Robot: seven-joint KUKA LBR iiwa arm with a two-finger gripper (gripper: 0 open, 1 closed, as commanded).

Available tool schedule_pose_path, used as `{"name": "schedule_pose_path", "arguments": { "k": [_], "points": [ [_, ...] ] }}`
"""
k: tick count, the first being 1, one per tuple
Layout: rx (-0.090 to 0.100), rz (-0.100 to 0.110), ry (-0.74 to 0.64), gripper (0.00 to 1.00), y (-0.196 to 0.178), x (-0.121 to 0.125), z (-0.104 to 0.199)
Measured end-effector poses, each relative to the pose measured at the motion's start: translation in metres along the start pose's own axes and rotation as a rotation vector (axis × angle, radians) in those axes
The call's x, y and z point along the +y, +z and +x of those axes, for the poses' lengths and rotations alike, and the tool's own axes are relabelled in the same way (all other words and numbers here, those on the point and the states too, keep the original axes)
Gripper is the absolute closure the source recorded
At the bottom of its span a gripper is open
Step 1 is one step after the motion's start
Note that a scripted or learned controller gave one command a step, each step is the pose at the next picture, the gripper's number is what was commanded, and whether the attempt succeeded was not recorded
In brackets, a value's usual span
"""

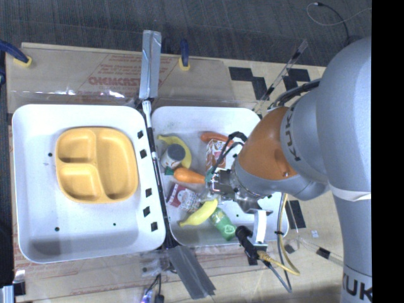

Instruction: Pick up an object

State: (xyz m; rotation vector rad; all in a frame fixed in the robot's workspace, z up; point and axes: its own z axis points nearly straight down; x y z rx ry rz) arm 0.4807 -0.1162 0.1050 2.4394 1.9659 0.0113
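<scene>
— Grey arm [328, 118] bulks over the right bin [189, 113], nearest the lens. What's under it?

— My pincer [218, 180] sits low among the clutter, near the carrot [188, 176] and banana [199, 213]. Can't tell if it's apart or together; wrist hides it.

— Target?

— Carrot, I'd guess. Its long axis runs roughly left-right, lying flat mid-bin. Banana lies diagonal just below.

— Left bin [31, 169]?

— Yellow divided plate [96, 164], flat, probably just parked there.
</scene>
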Motion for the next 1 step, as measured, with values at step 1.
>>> {"name": "schedule_pose_path", "arguments": {
  "k": [1],
  "points": [
    [0.002,0.014,-0.170,1.00,-0.0860,0.0256,0.0572]
  ]
}}
